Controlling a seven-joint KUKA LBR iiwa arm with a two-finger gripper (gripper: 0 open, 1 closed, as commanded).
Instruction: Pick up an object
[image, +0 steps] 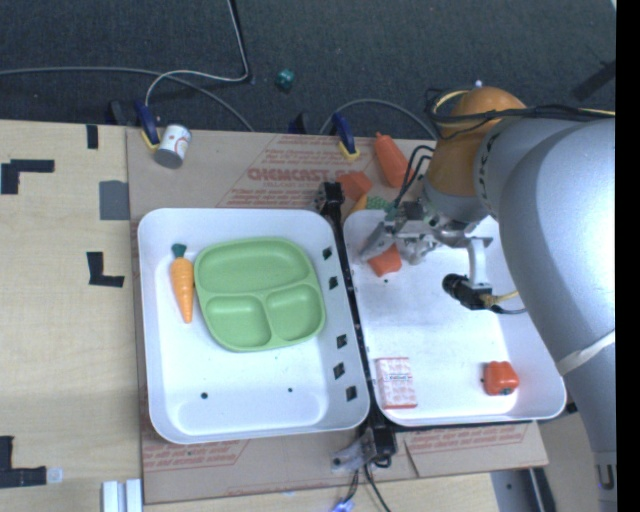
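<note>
Overhead | cardboard bench top | dark carpet | loose cable

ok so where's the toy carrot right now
In the camera view the toy carrot lies in the left bin, near its left wall, just left of the green divided plate.

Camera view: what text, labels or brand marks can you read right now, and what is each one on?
"CHEMCAST", red print on the brown cardboard sheet under the bins; the smaller red lines beneath it are too blurred to read.
Red and white label card in the right bin: print too small to read.
Small can on the cardboard's far left corner: label unreadable.
</note>
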